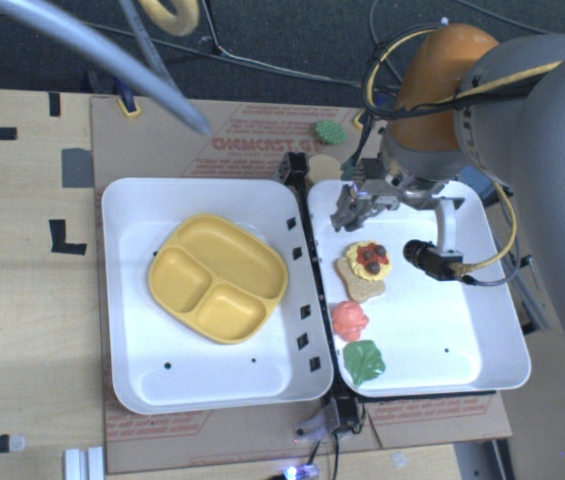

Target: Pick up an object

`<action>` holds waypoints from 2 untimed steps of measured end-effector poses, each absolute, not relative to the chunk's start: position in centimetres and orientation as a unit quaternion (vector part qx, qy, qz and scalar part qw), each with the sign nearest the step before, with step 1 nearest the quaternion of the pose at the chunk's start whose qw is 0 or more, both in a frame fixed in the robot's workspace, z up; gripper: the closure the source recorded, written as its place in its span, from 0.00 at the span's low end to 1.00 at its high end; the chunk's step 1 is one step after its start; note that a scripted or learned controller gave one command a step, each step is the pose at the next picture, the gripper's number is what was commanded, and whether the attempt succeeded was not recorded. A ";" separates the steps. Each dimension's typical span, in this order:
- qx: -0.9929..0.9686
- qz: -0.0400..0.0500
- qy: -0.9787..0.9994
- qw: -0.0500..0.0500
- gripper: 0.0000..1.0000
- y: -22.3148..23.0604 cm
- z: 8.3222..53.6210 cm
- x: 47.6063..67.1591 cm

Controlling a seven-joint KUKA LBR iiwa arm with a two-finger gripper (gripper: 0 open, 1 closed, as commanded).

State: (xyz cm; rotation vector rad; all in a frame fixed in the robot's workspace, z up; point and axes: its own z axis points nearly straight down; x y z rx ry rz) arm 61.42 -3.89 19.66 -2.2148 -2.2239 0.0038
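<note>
The gripper (354, 208) hangs just above the tart-like toy (366, 265); whether its claw is apart, I can't tell.

Green scrap (329, 131) on cardboard (252, 138) behind bins.

Two white bins (122, 268). One yellow divided plate (218, 278). One pastry with red topping (365, 268), one pink lump (350, 319), one green leaf (364, 360).

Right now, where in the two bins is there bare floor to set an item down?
Right bin: open floor right of the green piece and pink piece. Left bin: a strip below the yellow tray. Crowded under the claw, near the tart.
</note>
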 end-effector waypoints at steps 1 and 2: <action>-0.706 0.001 -0.708 0.001 1.00 0.5 19.2 59.5; -0.705 0.001 -0.709 0.001 1.00 5.3 18.9 57.6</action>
